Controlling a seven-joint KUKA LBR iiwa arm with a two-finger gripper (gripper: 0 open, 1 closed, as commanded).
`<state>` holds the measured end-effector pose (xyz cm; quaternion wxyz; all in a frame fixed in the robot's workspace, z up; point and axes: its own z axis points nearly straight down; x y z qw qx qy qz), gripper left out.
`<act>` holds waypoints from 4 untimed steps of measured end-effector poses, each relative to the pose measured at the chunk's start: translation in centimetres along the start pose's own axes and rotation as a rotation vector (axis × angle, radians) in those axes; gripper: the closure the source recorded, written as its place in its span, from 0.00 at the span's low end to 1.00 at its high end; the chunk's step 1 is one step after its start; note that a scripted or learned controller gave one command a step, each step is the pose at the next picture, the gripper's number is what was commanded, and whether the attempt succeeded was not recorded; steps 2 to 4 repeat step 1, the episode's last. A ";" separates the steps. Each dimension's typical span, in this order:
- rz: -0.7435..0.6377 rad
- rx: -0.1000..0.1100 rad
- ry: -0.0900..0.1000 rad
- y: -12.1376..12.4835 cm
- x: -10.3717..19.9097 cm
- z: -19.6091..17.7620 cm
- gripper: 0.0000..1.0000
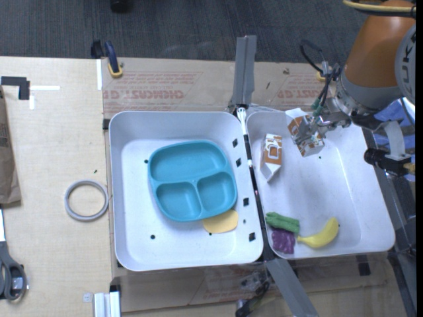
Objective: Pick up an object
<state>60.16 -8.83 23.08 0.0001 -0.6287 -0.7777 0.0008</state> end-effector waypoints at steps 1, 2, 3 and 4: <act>0.092 0.002 0.001 -7.7 -2.4 -1.1 1.00; 0.092 0.002 0.001 -7.7 -2.4 -1.1 1.00; 0.092 0.002 0.001 -7.7 -2.4 -1.1 1.00; 0.092 0.002 0.001 -7.7 -2.4 -1.1 1.00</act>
